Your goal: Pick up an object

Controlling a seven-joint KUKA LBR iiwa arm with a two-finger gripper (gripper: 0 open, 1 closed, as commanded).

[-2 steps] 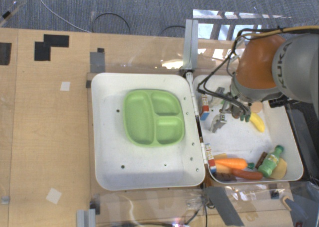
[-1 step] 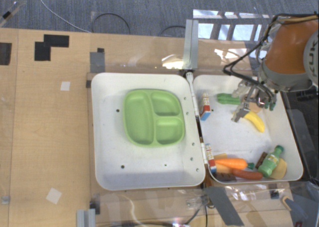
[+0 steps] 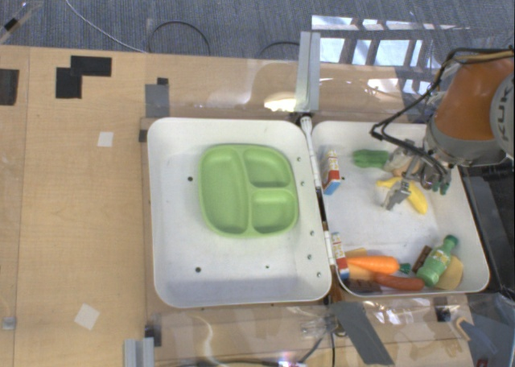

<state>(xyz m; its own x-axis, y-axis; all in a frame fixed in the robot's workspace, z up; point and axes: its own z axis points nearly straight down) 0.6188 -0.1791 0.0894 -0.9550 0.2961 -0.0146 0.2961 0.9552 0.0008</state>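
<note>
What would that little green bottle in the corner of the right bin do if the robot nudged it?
The green bottle lies on its side and looks rounded, so it would probably roll rather than tip. It rests against a tan object and the bin wall, which may stop it quickly. It looks like a small plastic toy, so likely light.

Bright, even overhead light. Strong glare on the clear panel (image 3: pixel 278 102) behind the 2 white bins (image 3: pixel 173 196). Soft shadow along left bin's near wall. Gripper (image 3: pixel 406 180) area slightly blurred; small items in right bin lack fine detail. Mild softness overall.
</note>
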